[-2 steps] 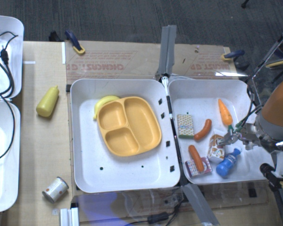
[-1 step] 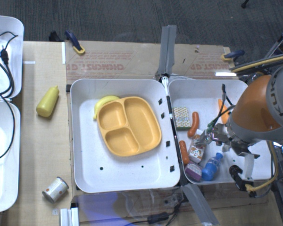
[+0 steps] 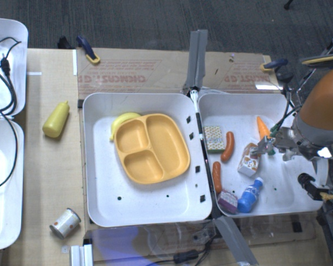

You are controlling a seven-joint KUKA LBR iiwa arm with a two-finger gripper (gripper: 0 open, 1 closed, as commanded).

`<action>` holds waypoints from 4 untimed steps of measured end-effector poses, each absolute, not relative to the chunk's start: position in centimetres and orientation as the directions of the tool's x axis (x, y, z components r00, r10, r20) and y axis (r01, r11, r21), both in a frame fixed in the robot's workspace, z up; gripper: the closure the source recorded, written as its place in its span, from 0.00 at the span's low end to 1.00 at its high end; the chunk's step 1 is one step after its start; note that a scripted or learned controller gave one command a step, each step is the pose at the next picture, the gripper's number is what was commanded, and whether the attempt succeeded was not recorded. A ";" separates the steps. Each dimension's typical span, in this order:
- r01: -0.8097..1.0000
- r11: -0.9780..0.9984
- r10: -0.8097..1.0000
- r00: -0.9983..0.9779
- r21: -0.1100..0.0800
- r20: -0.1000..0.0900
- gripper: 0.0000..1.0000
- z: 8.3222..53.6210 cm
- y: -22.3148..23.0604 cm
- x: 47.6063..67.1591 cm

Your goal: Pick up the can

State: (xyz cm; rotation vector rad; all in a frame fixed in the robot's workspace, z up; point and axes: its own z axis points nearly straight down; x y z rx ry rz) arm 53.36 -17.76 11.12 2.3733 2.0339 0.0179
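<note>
Camera view puts the can (image 3: pixel 65 223) nearest, lying on its side on the bare worktop (image 3: pixel 50 170) at about 7 o'clock, outside both bins and just off the lower-left corner of the left bin (image 3: pixel 94 148). It looks like a short silver cylinder with a pale label bearing a small red mark, its round end turned toward 8 o'clock.

Farther back, at about 3 o'clock, the tool (image 3: pixel 265 144) sits low over the right bin (image 3: pixel 283 193), close beside a small carton (image 3: pixel 248 160) and near a carrot (image 3: pixel 263 127); whether it is wide or narrow cannot be told from this angle, and nothing is visibly held.

The step in hand is likely the approach, barely begun. To do it well the arm would need to rise out of the right bin, cross over the yellow divided plate (image 3: pixel 151 147), and descend with the tool across the can's rounded sides, since a can lying down may roll when nudged.
</note>
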 end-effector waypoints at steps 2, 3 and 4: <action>0.879 -0.477 0.879 0.477 0.033 0.004 0.00 10.6 -10.3 57.0; 0.946 -0.323 0.946 0.323 0.031 0.006 0.00 10.6 -14.4 53.0; 0.956 -0.291 0.957 0.292 0.035 0.000 0.00 10.5 -10.5 51.9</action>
